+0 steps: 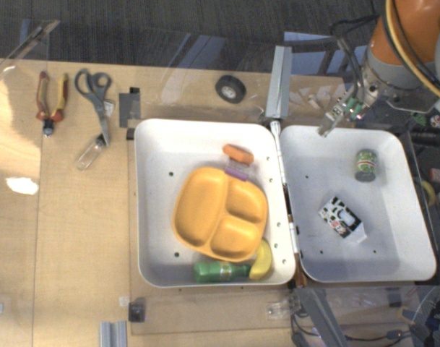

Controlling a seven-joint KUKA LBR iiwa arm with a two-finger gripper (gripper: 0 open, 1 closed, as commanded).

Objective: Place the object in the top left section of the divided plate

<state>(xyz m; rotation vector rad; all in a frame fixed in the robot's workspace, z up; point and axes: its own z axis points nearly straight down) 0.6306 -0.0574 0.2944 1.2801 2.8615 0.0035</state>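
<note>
Two white bins [205, 132] are waiting; gripper [347, 107], grip state unclear, is risking missing the small can [365, 165].

Wooden bench [61, 215] (dark floor [169, 6] behind)

Glossy yellow plastic divided plate [221, 215], smooth white bins [156, 194], wooden bench [68, 230]

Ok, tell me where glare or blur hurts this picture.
Camera view: bright glare washes out the bench at far left near the pliers; streaky reflections run along the bench's back edge; both white bins are evenly lit, with soft shadows under the yellow divided plate; the arm at top right looks slightly soft.
</note>
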